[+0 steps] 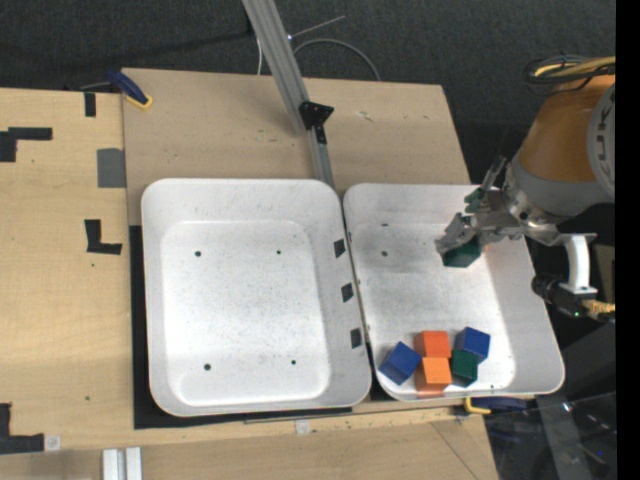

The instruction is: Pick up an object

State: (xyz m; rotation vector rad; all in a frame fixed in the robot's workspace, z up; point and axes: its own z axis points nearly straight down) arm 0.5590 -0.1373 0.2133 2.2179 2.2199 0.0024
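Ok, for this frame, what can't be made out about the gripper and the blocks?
- Gripper, camera view: a dark green object sits at its tip, but whether the fingers clamp it is too small to tell.
- That object's shape: partly covered by the gripper.
- Green block in the right bin: partly hidden by the blue block.
- Arm: cut off by the right edge.

The two bins (245, 193) look like smooth white plastic, speckled with dark marks. The bench (60, 268) is pale matt wood. A dull grey metal bar (275, 38) slants at the far side. The small blocks (436, 358) look smooth and matt.
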